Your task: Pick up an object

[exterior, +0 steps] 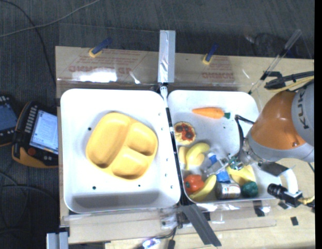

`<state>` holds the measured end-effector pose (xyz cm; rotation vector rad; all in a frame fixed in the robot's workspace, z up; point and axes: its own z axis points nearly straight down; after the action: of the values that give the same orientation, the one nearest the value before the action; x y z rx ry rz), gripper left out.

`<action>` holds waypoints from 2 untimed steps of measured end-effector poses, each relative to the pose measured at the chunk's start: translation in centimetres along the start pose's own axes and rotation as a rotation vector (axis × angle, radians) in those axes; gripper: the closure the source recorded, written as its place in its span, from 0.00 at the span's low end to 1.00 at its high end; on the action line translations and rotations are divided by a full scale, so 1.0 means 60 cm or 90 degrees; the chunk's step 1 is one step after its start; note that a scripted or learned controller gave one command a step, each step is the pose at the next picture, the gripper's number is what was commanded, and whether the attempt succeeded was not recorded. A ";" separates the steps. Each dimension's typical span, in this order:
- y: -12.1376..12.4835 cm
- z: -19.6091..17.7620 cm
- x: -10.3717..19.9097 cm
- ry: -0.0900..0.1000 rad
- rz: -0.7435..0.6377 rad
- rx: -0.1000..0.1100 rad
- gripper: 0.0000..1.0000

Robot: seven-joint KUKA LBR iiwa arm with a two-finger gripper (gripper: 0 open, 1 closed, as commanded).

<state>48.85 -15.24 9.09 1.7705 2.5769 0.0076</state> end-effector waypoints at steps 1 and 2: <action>0.003 -0.017 0.002 0.002 -0.001 -0.001 1.00; 0.084 -0.258 0.088 0.004 0.153 0.009 1.00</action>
<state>51.45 -8.43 24.60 2.0767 2.3560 -0.0035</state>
